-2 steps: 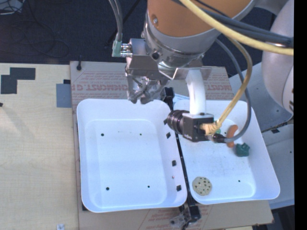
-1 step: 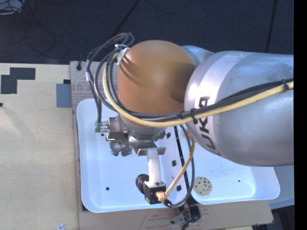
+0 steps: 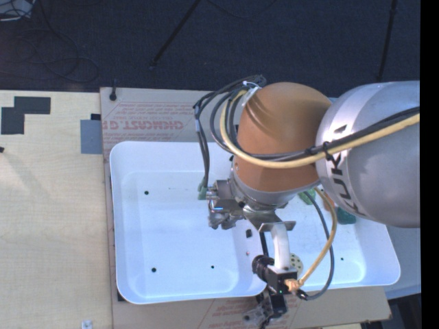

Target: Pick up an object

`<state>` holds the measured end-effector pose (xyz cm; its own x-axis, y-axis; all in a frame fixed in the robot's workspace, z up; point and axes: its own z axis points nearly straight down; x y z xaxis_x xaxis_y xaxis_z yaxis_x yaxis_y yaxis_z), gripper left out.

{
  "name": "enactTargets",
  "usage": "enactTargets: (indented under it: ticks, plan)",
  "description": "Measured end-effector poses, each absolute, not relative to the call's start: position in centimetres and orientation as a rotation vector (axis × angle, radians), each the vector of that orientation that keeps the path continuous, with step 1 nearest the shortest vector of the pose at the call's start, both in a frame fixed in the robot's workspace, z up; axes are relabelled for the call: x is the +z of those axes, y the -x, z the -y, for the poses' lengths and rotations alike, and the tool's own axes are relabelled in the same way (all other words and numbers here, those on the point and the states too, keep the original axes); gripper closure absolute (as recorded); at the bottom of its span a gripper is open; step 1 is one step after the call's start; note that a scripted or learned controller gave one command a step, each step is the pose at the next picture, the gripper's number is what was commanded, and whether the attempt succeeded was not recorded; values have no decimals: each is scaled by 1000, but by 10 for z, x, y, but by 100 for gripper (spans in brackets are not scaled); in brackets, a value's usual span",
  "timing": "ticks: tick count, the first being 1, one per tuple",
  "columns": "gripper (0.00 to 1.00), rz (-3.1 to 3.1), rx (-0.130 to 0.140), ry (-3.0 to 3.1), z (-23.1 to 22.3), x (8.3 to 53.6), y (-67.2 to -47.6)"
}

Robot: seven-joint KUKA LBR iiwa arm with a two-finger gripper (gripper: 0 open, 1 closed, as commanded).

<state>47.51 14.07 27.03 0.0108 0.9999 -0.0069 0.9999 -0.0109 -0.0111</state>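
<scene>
Red print runs across the cardboard sheet (image 3: 147,118) lying under the white bin (image 3: 130,204), at 12 o'clock from the bin's far rim. The lettering stands upside down to the camera and is blurred; it cannot be read with certainty. Fainter red print shows on the same cardboard at 6 o'clock from the bin, also illegible. Black capital letters stand on the silver arm housing (image 3: 374,156), at 3 o'clock in the view; "KU" can be made out, the rest being cut off by cables.
</scene>
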Motion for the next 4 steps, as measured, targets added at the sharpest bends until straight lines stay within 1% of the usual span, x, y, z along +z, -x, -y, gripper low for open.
enactTargets:
  ticks: [1,2,3,4]
  plan:
    - [100,2224,-13,2226,-124,403,-477]
    - [100,2231,-21,2219,-168,546,-476]
    - [100,2227,10,2211,-244,514,-485]
    - [100,2221,13,2218,-243,483,-476]
